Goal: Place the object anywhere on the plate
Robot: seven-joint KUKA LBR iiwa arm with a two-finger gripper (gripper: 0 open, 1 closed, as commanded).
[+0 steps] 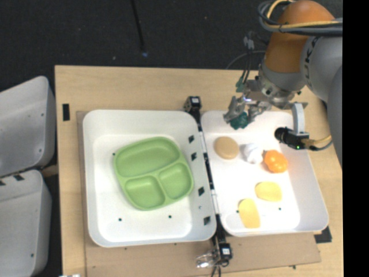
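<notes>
Claw [240, 115] at back-left corner of right bin [305, 212], closed on a small teal object [238, 120] (pinched between fingers, raised off the bin floor). Green three-compartment plate [153, 172] in left bin [98, 212], well apart. Still in right bin: tan round piece [226, 148], small white item [251, 152], orange item [275, 161], two yellow pieces [268, 191].

One fixed cam, set above the bench [69, 79], looked down at a slant, both white bins [92, 172] framed whole w/ bench edges seen, dark floor taken in at top, mid-range distance, arm [294, 39] seen entering from the right side.
</notes>
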